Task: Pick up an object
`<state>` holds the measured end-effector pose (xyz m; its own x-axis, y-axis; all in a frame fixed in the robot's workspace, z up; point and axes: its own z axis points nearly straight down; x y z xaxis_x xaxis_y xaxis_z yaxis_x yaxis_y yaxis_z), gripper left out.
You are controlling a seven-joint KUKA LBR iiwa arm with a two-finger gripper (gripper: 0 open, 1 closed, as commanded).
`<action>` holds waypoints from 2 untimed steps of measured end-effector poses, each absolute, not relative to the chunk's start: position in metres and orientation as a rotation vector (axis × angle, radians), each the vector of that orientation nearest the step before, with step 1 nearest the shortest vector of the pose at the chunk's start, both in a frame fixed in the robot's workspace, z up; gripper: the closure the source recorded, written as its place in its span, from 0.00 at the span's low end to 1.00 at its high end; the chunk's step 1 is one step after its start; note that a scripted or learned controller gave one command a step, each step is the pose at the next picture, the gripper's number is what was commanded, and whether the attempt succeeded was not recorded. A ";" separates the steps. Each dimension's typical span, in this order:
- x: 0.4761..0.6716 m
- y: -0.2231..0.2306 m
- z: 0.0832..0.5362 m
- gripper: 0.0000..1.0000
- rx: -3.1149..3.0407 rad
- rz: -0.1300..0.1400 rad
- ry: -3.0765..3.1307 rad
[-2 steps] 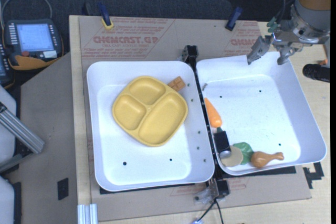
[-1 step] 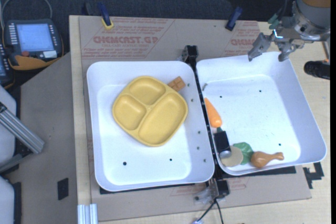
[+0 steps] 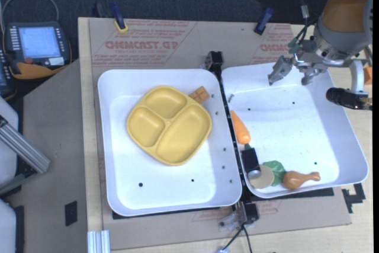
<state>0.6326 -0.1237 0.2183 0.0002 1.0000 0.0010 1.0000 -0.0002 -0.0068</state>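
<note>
Two white bins [image 3: 118,186] sit on a brown board [image 3: 177,38]; the gripper [image 3: 294,73], seemingly spread and empty, hovers over the right bin [image 3: 308,121].

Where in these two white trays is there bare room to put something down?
The right bin has the most room: its middle and far side, between the carrot and the right wall. The left bin is free along its near edge, below the yellow plate. It is crowded in the right bin's near-left corner, around the drumstick.

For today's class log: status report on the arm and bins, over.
Gripper open, above right bin's far edge, holding nothing. Carrot and toys at near-left side. Nothing in the way.
</note>
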 end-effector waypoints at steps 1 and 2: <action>0.630 -0.122 0.175 0.00 -2.218 0.006 -2.217; 0.622 -0.114 0.122 0.00 -2.218 0.006 -2.216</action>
